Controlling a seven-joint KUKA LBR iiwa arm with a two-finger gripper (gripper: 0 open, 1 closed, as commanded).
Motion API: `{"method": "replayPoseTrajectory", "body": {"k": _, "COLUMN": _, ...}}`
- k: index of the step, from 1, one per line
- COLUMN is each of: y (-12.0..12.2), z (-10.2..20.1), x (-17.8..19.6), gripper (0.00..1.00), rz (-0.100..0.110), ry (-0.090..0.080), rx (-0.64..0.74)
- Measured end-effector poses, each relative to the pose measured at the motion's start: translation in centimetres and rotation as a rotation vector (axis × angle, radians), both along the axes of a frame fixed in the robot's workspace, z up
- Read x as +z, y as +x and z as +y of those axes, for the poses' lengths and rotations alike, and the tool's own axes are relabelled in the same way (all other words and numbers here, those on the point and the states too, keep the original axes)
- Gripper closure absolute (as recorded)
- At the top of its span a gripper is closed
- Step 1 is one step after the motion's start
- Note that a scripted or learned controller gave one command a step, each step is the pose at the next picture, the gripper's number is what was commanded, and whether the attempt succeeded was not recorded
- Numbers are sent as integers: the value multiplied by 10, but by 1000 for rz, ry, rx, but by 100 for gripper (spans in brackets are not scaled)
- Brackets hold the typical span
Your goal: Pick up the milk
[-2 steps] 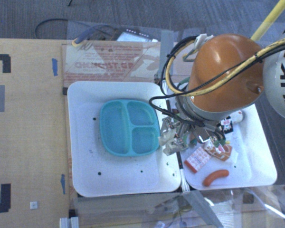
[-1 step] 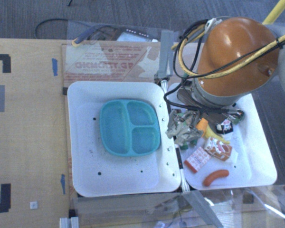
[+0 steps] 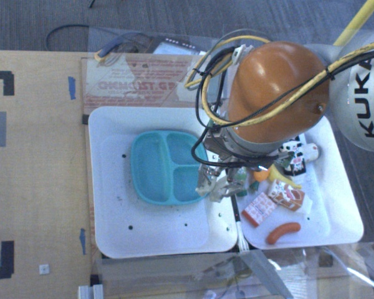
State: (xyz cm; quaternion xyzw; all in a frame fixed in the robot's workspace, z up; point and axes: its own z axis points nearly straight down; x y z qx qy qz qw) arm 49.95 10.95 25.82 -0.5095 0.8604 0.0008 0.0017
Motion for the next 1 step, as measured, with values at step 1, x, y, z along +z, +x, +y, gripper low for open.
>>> {"method": "replayPoseTrajectory", "body": {"k": 1, "y": 0, "z": 0, "x": 0, "gripper": 0, "rz": 0, "ry": 0, "rx": 0}}
